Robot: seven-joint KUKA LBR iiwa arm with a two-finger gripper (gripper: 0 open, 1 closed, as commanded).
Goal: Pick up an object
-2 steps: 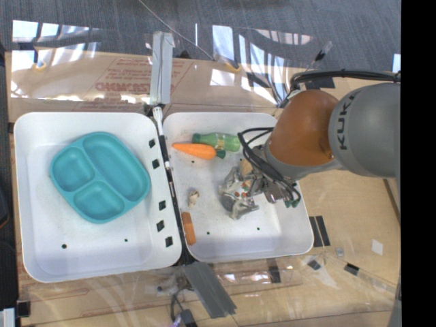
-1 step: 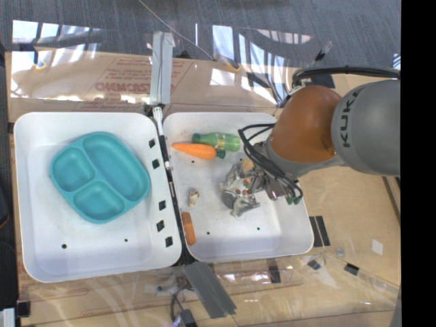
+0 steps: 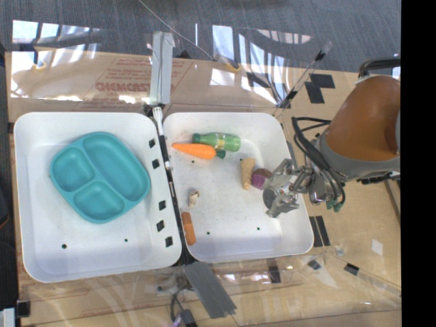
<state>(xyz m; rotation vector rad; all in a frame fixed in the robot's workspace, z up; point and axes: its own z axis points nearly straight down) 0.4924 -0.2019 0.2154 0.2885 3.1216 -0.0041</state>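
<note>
My gripper point(image 3: 276, 197) hangs low over the right side of the right bin point(image 3: 228, 240), reaching in from the right. Just to its upper left lie a small purple object point(image 3: 260, 178) and a beige piece point(image 3: 246, 174), which touch each other. An orange carrot point(image 3: 194, 150) and a green bottle point(image 3: 216, 141) lie side by side near the bin's back. A small pale item point(image 3: 193, 196) rests left of centre. An orange-brown sausage-shaped thing point(image 3: 188, 227) lies against the bin's left wall. I see nothing between the gripper and the bin floor.
The left bin point(image 3: 30, 251) holds a teal divided plate point(image 3: 99, 176). A black-marked divider point(image 3: 163, 182) separates the two bins. Cables and the arm's grey and orange body point(image 3: 364, 125) crowd the right bin's right rim.
</note>
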